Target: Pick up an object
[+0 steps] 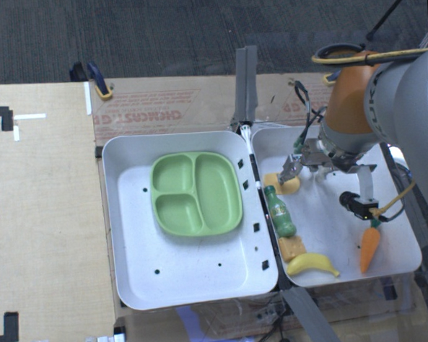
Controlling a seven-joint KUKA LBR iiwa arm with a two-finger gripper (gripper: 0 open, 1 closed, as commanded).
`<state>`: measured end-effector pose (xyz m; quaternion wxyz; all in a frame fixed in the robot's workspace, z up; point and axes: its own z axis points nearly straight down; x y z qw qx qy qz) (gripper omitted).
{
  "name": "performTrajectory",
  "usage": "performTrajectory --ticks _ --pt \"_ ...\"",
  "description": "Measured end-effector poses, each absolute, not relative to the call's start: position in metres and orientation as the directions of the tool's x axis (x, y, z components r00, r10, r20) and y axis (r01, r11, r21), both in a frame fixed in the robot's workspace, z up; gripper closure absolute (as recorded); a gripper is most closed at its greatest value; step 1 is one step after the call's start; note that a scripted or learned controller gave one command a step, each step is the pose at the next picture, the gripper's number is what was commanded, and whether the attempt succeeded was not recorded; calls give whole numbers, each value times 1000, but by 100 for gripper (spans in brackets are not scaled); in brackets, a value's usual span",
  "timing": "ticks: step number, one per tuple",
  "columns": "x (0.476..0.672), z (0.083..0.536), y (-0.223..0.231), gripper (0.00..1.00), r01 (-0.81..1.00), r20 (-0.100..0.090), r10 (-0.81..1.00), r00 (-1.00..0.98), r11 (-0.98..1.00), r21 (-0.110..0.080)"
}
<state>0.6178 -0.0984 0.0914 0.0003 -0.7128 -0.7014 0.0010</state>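
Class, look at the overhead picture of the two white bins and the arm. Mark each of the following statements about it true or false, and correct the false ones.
1. The green divided plate lies in the left bin. True.
2. The banana lies on the plate. False: it lies in the right bin, near its front edge.
3. The carrot is in the right bin. True.
4. The green bottle stands upright in the left bin. False: it lies flat in the right bin.
5. The gripper is over the right bin. True.

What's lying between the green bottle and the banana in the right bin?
A small yellow block lies between the green bottle and the banana, seen in the camera view.
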Motion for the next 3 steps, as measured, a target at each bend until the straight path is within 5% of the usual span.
performTrajectory --ticks 1,2,3 --pt "653 192 -53 0 989 -1 989 151 -151 -1" --pt "653 200 -54 100 989 -5 989 149 -149 -2" --pt "653 200 -54 0 989 -5 989 149 -149 -3"
